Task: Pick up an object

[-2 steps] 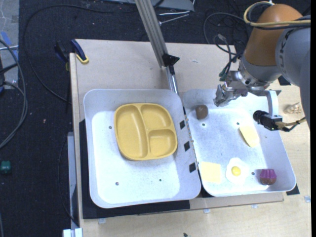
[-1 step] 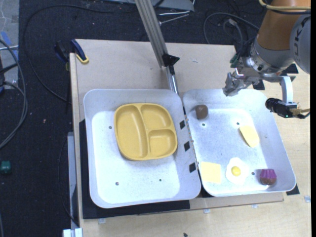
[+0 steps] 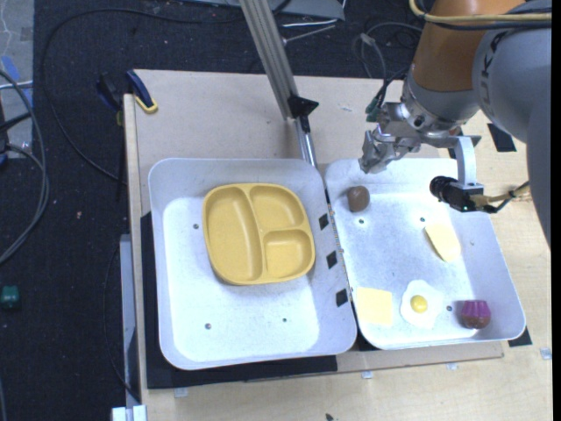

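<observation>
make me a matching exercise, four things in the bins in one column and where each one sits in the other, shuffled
Things:
1. yellow divided plastic plate
2. small brown round ball
3. toy fried egg, white with a yellow yolk
4. small purple toy

Places:
A. right bin, near right corner
B. left bin, middle
C. right bin, far left part, just below the gripper
D. right bin, near edge, between a flat yellow square and the purple toy

Pairs: 1-B, 2-C, 3-D, 4-A
</observation>
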`<state>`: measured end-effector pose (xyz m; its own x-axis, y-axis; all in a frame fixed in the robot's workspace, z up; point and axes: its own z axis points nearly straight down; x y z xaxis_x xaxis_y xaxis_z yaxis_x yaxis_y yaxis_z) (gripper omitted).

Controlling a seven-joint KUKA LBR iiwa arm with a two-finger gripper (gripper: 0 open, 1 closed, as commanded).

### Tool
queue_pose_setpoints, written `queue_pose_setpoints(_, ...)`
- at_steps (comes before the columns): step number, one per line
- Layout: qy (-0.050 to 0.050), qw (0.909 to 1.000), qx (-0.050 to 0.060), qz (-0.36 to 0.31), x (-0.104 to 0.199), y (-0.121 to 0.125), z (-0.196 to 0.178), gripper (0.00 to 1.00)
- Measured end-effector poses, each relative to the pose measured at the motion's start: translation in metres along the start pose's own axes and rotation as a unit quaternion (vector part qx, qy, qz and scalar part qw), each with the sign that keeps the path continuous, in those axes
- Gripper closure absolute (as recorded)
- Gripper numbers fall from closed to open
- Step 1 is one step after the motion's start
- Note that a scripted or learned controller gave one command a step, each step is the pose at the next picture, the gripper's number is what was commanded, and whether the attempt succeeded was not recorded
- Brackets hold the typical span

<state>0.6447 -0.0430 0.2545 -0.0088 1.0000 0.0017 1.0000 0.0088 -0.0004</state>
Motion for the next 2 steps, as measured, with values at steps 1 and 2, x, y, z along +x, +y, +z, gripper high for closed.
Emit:
queue_pose_setpoints(1, 0.000, 1.0000, 0.000, 0.000, 0.056, 0.006, 0.013, 1.00)
queue_pose_setpoints(2, 0.000, 1.0000, -0.001, 0.000, 0.115, 0.004, 0.007, 1.00)
